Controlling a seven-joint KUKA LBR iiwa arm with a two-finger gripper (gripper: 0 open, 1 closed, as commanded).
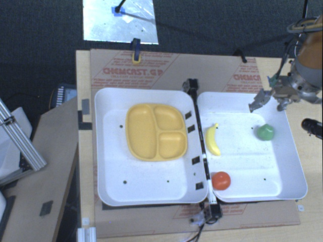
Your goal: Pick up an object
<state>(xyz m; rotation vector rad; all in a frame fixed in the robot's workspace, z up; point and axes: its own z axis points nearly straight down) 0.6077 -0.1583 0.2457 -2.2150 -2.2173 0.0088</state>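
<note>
End effector [269, 99], opening indiscernible, hovered at the right bin's [282, 185] one o'clock corner, above green object [265, 131].

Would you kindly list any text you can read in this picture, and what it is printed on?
"CHEMCAST GP": red print on the brown sheet under the bins, left of centre, upside down and blurred, so the reading is unsure.
The same red print recurs at the sheet's upper right and along its front edge: too blurred to read.
</note>
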